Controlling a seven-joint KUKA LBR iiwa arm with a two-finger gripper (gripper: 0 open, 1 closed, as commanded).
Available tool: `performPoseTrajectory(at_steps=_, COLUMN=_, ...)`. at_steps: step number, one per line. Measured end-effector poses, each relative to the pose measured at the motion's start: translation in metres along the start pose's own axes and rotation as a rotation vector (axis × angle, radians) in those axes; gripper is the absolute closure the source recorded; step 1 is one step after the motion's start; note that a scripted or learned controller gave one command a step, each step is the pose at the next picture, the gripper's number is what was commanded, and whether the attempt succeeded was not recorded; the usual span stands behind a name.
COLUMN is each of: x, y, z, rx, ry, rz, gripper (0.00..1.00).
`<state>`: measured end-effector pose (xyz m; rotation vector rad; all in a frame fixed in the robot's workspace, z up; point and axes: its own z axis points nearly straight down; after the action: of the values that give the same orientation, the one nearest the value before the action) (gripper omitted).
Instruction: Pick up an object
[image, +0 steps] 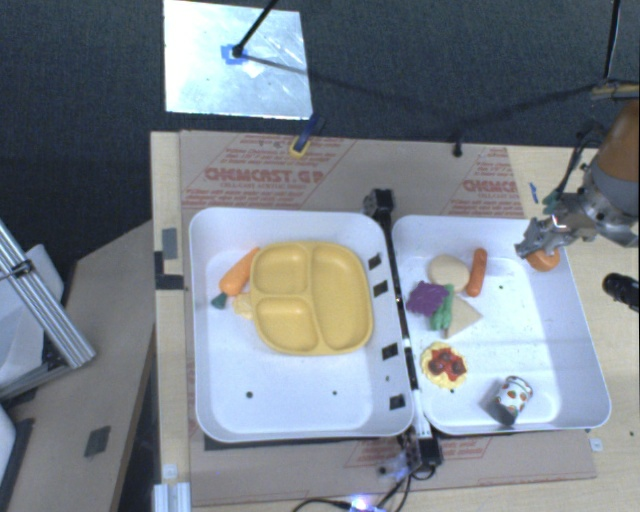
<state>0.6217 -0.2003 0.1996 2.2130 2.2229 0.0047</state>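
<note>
The end effector (540, 240) hovers at the right bin's (580, 330) two o'clock corner, just above an orange piece (544, 262); its state cannot be told. Approach phase, it seems; next, a descent squarely onto the piece.

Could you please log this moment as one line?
tool: right bin top-right corner, over orange item | grasp: unconfirmed | left bin: yellow tray, carrot

Orange piece (545, 261) at right bin's far right edge, under gripper (536, 243), part hidden; whether gripped unclear. Sausage (477, 271) upright-slanted beside cream bun (449, 268), mid bin.
</note>
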Motion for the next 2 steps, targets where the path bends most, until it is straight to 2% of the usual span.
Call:
performPoseTrajectory(at_steps=1, x=0.000, y=0.001, z=-0.027, rx=0.001, ry=0.000, rz=0.000, gripper=1.00)
performPoseTrajectory(at_steps=2, x=0.053, y=0.006, z=-0.016, rx=0.004, ry=0.002, rz=-0.004, gripper=1.00)
